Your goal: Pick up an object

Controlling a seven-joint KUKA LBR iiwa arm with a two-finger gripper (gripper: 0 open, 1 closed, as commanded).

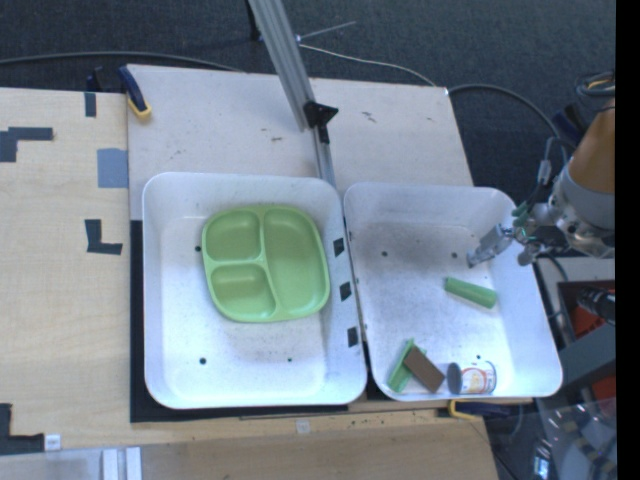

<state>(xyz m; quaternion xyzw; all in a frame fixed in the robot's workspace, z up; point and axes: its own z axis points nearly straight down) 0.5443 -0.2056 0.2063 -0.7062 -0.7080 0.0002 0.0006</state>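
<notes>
On the table sit 2 bins. The left bin [160,268] carries a green plate [266,263] with 3 compartments, lying flat near the middle. The right bin [400,208] carries the loose pieces: at its near edge a green wedge [402,365] touching a brown block [424,371], then a small can [474,378] on its side just to their right.

The likeliest target is the green bar [470,291], lying alone in the right half of that bin. Its long axis runs left to right, the right end slightly nearer. The end effector [487,247] hangs over the bin's right side, just far of the bar and a little to its right (well apart from the cluster at the near edge). Its fingers [478,254] look slightly apart with nothing between them, though they are small in view.

So the coming move seems short: shift a little near and left, then descend with the fingers straddling the bar's narrow width, closing across the long axis.
</notes>
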